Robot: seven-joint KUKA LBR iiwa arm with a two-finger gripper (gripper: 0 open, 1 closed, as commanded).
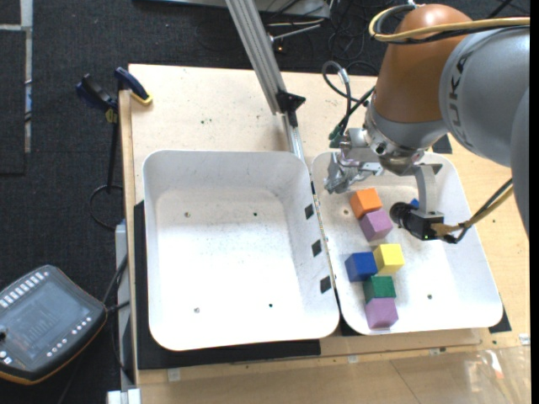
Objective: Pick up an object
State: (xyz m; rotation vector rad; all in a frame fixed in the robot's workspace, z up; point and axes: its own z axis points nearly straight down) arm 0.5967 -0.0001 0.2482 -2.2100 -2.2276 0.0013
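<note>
Several small cubes lie in the right bin [472, 305]: an orange cube [365, 200] and a pale purple cube [376, 223] at the back. In front of them are a yellow cube [389, 257], a blue cube [360, 265], a green cube [380, 287] and a purple cube [381, 312]. My gripper [347, 175] hangs over the bin's far left corner, just up and left of the orange cube. I see no cube lifted with it.
The left bin [227, 251] lies beside the right one, sharing a raised middle edge [318, 234]. A slanted metal rail [257, 45] ends near the bins' back. A black cable fitting [421, 223] hangs right of the cubes. A blue and yellow clamp [114, 91] sits at the bench's far left.
</note>
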